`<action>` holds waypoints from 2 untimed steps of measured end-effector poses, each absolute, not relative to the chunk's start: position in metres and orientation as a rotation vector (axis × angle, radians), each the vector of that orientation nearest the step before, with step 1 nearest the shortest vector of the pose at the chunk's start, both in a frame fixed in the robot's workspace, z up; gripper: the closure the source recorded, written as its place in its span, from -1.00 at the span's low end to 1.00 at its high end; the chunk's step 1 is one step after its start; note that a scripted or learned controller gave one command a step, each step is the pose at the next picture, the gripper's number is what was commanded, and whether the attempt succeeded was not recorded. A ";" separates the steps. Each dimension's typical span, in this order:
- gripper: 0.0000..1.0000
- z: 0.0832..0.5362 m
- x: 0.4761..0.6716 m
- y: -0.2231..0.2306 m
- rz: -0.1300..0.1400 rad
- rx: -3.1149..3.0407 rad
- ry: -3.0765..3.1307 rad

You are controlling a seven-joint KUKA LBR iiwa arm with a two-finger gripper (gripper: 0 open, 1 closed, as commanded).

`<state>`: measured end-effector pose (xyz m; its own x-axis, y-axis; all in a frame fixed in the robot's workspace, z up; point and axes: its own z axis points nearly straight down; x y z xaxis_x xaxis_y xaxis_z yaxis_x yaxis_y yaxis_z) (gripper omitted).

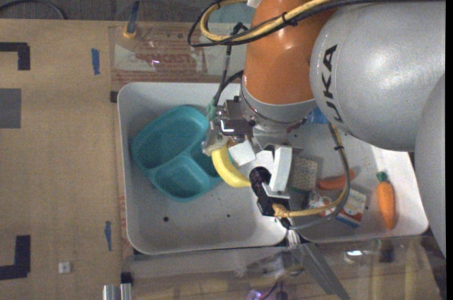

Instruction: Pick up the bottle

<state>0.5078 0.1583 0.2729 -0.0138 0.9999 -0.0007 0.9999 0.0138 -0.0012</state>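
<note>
White plastic bin (141, 221) holds glossy teal 2-part dish (173, 153), curved yellow banana (228, 171); gripper (237, 143) state unclear

You can read only part of the maker's name, the letters "KA", printed in dark capitals on the grey arm (368, 72) casing beside the orange band (283, 44).
</note>
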 end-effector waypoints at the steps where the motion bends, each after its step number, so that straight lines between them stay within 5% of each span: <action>1: 1.00 0.319 0.521 0.177 0.003 -2.472 -1.939; 2: 1.00 0.369 0.558 0.098 0.002 -2.436 -1.985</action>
<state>0.5583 0.0985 0.3685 0.2015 0.9795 -0.0013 0.9795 -0.2015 -0.0002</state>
